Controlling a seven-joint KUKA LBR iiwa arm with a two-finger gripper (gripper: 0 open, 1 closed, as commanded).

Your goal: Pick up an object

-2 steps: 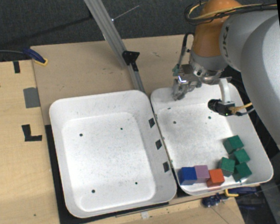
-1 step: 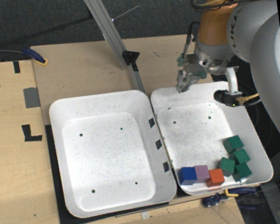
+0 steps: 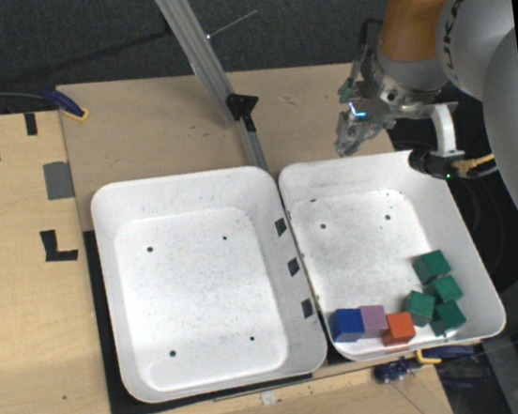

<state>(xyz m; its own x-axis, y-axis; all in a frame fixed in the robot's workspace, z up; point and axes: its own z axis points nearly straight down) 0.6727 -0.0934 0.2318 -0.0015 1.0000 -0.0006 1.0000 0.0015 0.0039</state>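
Two bins point(image 3: 181, 188); perhaps four green blocks point(image 3: 431, 266); one blue point(image 3: 347, 322), purple point(image 3: 373, 317), orange point(image 3: 401, 326).

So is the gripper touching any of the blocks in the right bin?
Apart. The camera view shows the gripper above the far rim of the right bin, while the blocks sit clustered in its near corner, with bare floor between.

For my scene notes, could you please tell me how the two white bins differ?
The right bin holds small blocks bunched along its near edge: blue, purple, orange and several green; the left bin shows bare floor. The pincer hangs by the right bin's far rim, away from the left bin. Both are shallow, white, speckled.
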